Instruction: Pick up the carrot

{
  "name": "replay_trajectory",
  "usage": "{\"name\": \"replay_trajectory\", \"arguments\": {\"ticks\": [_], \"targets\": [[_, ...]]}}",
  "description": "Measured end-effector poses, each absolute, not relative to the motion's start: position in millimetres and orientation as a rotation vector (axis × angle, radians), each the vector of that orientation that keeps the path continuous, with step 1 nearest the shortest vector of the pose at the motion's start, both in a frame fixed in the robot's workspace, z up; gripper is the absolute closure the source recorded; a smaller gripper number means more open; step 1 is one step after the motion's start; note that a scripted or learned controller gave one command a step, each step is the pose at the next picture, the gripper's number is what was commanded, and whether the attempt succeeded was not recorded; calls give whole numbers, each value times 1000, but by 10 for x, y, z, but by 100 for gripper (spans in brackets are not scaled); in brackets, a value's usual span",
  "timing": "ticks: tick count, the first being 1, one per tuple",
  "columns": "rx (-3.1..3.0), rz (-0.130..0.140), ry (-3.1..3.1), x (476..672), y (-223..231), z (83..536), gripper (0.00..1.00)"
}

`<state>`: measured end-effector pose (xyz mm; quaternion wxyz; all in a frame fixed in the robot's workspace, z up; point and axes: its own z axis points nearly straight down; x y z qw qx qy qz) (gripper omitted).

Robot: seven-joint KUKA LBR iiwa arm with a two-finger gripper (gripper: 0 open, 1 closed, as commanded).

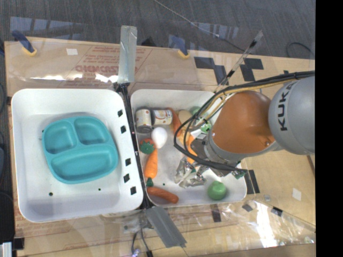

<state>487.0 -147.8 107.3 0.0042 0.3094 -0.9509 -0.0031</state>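
2 bins sit on the desk, and the carrot [151,165] lies in the right bin [236,193] near its left wall — long axis nearly upright in the view. My claw [190,175] hovers just right of it; how wide it stands, I cannot tell.

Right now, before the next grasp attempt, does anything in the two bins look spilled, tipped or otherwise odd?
Nothing spilled or damaged. One can lies on its side at the right bin's left wall. The carrot rests slanted below the white egg, clear of the claw, which hangs to its right. The teal tray sits askew in the left bin.
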Motion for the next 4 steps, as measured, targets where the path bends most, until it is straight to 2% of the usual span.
{"name": "replay_trajectory", "arguments": {"ticks": [1, 2, 3, 4], "targets": [[1168, 19, -2926, 4865, -2090, 3431, 100], [1481, -16, -2764, 4824, -2088, 1593, 100], [1384, -2, -2821, 4774, -2036, 917, 100], [1386, -3, -2820, 4774, -2027, 914, 0]]}}
